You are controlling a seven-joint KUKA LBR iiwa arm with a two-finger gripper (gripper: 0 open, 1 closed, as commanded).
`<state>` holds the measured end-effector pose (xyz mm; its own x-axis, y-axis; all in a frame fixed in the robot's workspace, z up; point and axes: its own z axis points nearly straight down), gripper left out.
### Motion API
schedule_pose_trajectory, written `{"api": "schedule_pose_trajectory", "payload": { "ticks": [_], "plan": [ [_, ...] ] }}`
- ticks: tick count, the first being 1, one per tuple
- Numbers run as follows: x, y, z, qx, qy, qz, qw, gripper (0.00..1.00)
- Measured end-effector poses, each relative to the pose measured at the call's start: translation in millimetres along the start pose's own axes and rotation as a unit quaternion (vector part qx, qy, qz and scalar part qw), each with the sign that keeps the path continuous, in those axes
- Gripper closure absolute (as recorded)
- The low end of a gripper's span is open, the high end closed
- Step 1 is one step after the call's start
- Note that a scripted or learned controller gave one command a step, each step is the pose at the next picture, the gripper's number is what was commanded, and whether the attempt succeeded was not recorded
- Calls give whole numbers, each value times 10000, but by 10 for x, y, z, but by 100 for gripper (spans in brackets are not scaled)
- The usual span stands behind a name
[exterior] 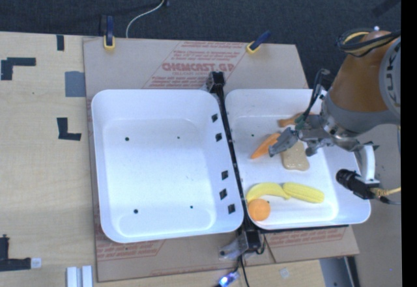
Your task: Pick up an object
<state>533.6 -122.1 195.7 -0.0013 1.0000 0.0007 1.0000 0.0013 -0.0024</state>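
A tan surface point(39, 168) carries cardboard point(189, 64) with two white bins, dark carpet beyond. The claw point(287, 142) hangs over the right bin point(260, 107), centre-right of frame, its spread impossible to tell, beside a carrot point(264, 147) and a beige piece point(296, 161). Banana point(268, 191), corn point(305, 192) and orange point(259, 209) crowd the near wall; the left bin point(156, 162) offers open floor.

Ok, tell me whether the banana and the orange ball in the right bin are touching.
Touching. In the camera view the banana's left end curves down onto the top of the orange ball, with no white bin floor visible between them.
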Motion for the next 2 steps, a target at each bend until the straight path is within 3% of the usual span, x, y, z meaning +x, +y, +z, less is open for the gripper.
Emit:
{"api": "schedule_pose_trajectory", "payload": {
  "ticks": [1,2],
  "plan": [
    [5,2,-97,3,2,-3,10000,100],
    [293,-506,1149,-14,-3,13,10000,100]
  ]
}}
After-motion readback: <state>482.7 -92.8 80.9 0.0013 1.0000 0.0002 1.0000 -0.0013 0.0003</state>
